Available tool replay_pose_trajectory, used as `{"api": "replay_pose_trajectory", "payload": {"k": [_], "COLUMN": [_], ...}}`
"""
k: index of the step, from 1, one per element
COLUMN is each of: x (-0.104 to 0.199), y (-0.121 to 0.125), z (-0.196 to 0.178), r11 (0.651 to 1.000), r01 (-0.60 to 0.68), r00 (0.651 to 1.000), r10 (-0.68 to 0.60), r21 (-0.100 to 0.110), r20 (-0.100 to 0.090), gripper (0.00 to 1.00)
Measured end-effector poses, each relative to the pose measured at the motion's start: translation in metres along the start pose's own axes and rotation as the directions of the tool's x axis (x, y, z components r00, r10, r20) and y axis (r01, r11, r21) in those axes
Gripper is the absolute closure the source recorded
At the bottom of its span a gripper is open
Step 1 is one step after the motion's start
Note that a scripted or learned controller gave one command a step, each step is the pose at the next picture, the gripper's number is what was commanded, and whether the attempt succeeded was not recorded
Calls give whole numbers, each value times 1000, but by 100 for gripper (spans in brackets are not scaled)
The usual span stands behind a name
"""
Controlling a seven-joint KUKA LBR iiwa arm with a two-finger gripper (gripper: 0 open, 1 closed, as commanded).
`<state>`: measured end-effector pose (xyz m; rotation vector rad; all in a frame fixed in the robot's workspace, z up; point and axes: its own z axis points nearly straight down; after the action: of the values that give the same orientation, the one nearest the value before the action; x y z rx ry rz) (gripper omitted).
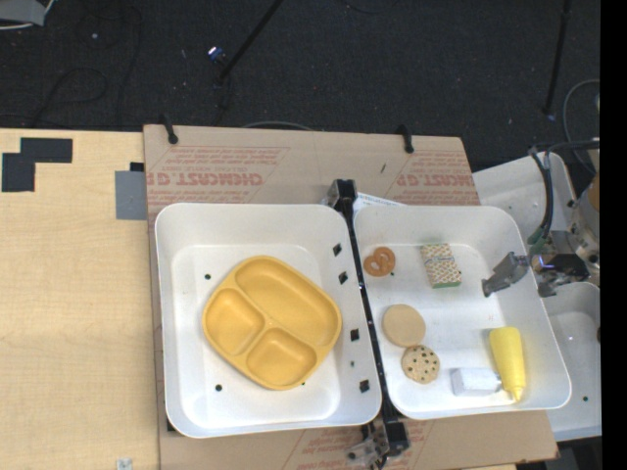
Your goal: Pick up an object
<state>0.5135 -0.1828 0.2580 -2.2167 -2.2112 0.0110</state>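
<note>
Objects for picking are all sitting in the right bin [529, 262]: a small pretzel [380, 260] near its left wall toward the back, a green-and-tan patterned block [441, 264] just right of that, a round tan cookie [403, 324] by the left wall in the middle, a chocolate chip cookie [420, 364] right in front of it, a yellow mustard-style bottle [507, 360] lying near the front right corner, and a little white block [475, 381] touching the bottle's lower end.

Gripper [506, 272] is poking in over the right edge of that bin, low and pointing left. It's grey and kinda blurry, so honestly I can't tell whether it's spread or closed. Nothing visible between its tips, and it isn't touching any of the items; the patterned block is the nearest one, off to its left, and the bottle is below it.

Arm comes in from the right side, mostly a tangle of cables and wrist hardware at the edge.

Left bin [196, 233] has a yellow divided plate [271, 321] with three compartments, sitting roughly in the middle.

Cardboard [294, 169] under the bins has red printing that reads upside down, looks like "CHEMCAST", printed twice along the back edge.
</note>
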Motion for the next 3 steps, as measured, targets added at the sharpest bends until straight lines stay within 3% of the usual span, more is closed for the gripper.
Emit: {"api": "replay_pose_trajectory", "payload": {"k": [1, 3], "x": [0, -2], "y": [2, -5], "z": [-6, 87], "r11": [1000, 1000], "r01": [3, 3], "r00": [1000, 1000], "r10": [-3, -3], "r21": [-11, -5], "r20": [3, 0], "gripper": [0, 0]}}
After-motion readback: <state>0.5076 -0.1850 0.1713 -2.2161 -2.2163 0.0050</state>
